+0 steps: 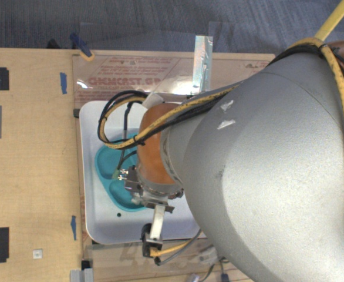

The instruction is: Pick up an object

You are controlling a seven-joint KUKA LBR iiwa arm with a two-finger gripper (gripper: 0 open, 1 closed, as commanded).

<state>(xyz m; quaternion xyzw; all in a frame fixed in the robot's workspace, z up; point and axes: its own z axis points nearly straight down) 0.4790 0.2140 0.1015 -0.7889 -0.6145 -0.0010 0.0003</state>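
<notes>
A teal, rounded object (108, 164) lies in the left white bin (90, 157), toward its left-middle part. The arm's wrist with its orange band (154, 151) hangs directly over the bin and covers the teal object's right side. The gripper is below the wrist, hidden by the arm's body. A metal bracket (156, 225) sticks out from the wrist toward the bin's near edge.
The big grey arm body (266, 169) covers the right half of the view, including the right bin. Black and yellow cables (119, 113) loop over the left bin's far part. A clear plastic sheet (131, 75) lies behind the bin on the wooden bench (25, 157).
</notes>
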